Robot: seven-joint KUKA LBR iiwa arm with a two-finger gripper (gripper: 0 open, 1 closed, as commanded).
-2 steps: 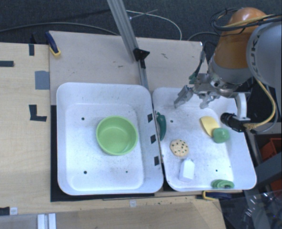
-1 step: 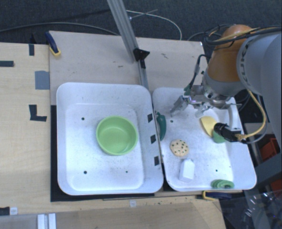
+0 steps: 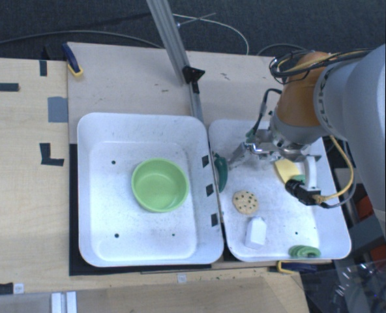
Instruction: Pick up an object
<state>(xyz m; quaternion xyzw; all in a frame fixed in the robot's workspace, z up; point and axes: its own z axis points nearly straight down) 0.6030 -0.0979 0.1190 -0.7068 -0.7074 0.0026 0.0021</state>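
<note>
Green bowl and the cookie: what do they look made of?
Green bowl: seemingly plastic, smooth and slightly matte, one even light green colour with soft shading inside. Cookie: tan disc with dark specks, chocolate-chip style; probably a plastic toy, though the view can't confirm that.

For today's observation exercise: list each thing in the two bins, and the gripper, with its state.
Green bowl: upright, alone in the left bin.
Cookie: lying flat in the right bin.
White block: below the cookie, apart from it.
Yellow object: partly under the arm.
Green ring: at the near rim.
Gripper: low by the divider, fingers unclear.
</note>
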